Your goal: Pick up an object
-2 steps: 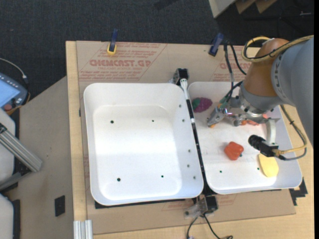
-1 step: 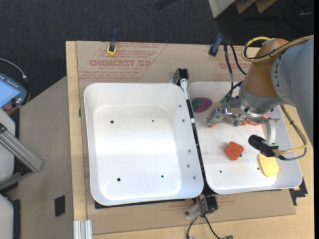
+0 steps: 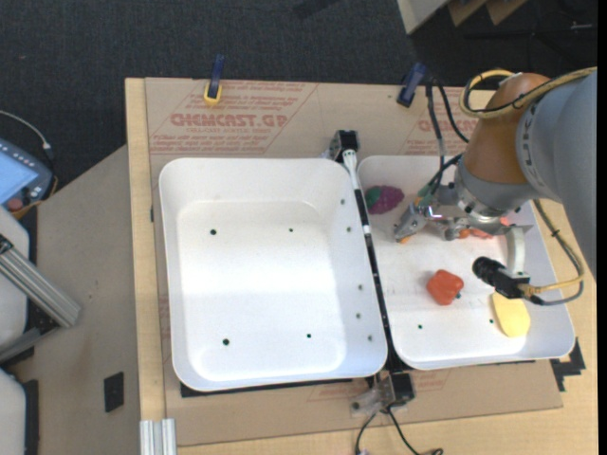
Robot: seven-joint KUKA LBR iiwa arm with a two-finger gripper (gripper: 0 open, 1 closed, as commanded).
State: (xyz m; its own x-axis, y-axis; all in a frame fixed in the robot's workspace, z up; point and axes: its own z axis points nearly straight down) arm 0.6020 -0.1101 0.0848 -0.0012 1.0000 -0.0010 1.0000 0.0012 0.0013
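Gripper (image 3: 424, 218) over right bin (image 3: 408, 344), finger state unclear, purple-green object (image 3: 384, 198) just beside, red object (image 3: 445, 286) apart

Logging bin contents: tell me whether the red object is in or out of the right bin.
In. The red object lies on the floor of the right bin, apart from the gripper.

We see a bench (image 3: 142, 254) topped with brown cardboard printed in red lettering, two shallow white bins touching side by side on it. The left bin (image 3: 171, 254) takes most of the board; the right bin (image 3: 474, 354) sits against it. Two clamps grip the far edge: yellow-blue clamp (image 3: 214, 85), blue clamp (image 3: 412, 83).
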